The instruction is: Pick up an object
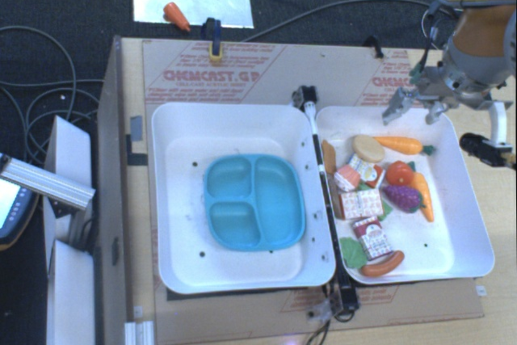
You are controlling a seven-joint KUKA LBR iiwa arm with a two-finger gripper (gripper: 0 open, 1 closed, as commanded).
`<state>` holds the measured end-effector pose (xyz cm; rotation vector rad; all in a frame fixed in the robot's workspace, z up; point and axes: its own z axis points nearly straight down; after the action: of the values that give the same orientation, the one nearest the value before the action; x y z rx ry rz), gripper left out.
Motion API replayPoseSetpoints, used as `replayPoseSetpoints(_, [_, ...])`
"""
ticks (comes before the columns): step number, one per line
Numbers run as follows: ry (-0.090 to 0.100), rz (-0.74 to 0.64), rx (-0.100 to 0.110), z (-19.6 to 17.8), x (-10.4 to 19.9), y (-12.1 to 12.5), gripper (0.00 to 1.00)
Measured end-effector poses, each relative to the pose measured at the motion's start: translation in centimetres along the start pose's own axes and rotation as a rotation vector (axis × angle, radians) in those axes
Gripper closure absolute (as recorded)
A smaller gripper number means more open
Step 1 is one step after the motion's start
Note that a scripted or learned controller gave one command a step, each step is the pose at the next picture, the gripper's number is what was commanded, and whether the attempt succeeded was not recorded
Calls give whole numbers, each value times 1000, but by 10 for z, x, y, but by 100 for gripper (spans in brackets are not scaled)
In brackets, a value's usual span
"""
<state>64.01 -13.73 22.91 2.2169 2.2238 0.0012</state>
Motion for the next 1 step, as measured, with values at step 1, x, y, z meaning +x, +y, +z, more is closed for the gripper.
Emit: replayPoseSetpoints(1, [-2,1,-7,139,-10,-37,0])
